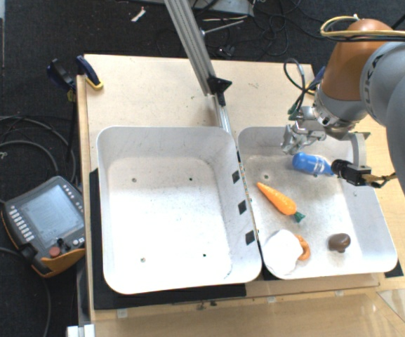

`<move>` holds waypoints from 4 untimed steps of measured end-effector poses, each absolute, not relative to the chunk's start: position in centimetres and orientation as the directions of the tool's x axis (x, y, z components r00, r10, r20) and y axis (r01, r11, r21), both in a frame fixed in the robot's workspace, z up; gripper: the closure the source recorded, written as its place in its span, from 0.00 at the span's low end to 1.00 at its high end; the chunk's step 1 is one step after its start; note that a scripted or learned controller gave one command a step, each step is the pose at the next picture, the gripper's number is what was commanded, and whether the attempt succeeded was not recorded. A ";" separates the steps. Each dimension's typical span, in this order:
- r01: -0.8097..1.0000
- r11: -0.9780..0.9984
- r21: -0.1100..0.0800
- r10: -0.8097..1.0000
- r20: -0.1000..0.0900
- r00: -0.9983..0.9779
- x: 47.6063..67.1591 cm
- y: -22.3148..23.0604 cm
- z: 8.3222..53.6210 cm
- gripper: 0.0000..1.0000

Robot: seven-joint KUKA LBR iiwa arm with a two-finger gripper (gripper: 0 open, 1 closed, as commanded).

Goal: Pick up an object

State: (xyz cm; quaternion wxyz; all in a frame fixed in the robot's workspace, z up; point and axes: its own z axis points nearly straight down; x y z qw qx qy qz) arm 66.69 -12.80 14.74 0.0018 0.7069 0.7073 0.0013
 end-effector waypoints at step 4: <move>1.000 0.008 -0.001 1.000 0.002 -0.008 63.8 -4.7 25.8 1.00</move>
